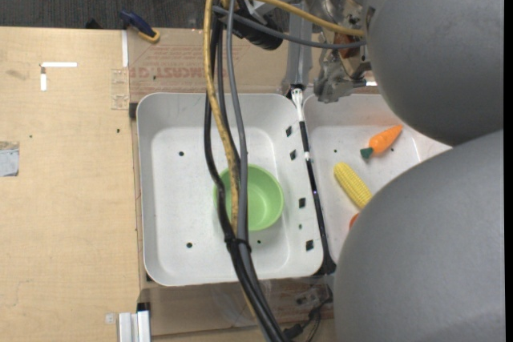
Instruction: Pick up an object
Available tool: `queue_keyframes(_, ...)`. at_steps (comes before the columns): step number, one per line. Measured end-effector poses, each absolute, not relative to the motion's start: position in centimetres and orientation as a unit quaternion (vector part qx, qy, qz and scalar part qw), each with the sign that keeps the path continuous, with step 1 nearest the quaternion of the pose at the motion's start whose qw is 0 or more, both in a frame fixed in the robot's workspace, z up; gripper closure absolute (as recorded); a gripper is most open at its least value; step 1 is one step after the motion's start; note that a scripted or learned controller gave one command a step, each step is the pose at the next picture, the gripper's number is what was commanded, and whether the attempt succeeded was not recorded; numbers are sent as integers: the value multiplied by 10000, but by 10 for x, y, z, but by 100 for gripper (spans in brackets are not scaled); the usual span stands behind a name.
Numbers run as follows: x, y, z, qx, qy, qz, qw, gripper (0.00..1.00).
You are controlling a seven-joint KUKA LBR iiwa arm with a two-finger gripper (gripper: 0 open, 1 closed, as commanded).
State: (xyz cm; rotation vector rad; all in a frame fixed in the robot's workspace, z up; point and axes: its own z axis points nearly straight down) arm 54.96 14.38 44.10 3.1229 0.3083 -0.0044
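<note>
In the camera view, two white bins are seen side by side on the table (pixel 64 172), and the divider between them serves as landmark. On the far side of that divider from the arm, the left bin (pixel 160 172) holds a green bowl (pixel 258 200), lying upright near the divider and partly crossed by the hanging cables (pixel 228 132). On the arm's side of the divider, the right bin (pixel 325 144) holds a yellow corn cob (pixel 352 183) just beside the divider, and an orange carrot (pixel 383 139) a little further from it. A further orange scrap is glimpsed at the arm's edge, too hidden to be named.

The gripper (pixel 333 84) hangs near the divider's far end, over the right bin's rim; nothing is seen between the jaws, and whether they are released or clenched cannot be told.

The corn cob is judged light, stiff and likely smooth plastic, so it may roll; it is best taken across its middle. The carrot's taper may slip; its thick end is preferred.
</note>
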Motion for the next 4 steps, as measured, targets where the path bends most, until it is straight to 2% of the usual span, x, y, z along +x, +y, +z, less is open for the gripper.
queue_keyframes(1,488,188,444,9955,952,1,-13,100)
queue_keyframes(2,491,178,458,9963,854,25,-66,100)
queue_keyframes(3,539,228,339,9266,3760,-25,21,100)
queue_keyframes(4,478,228,421,8658,5004,-28,19,100)
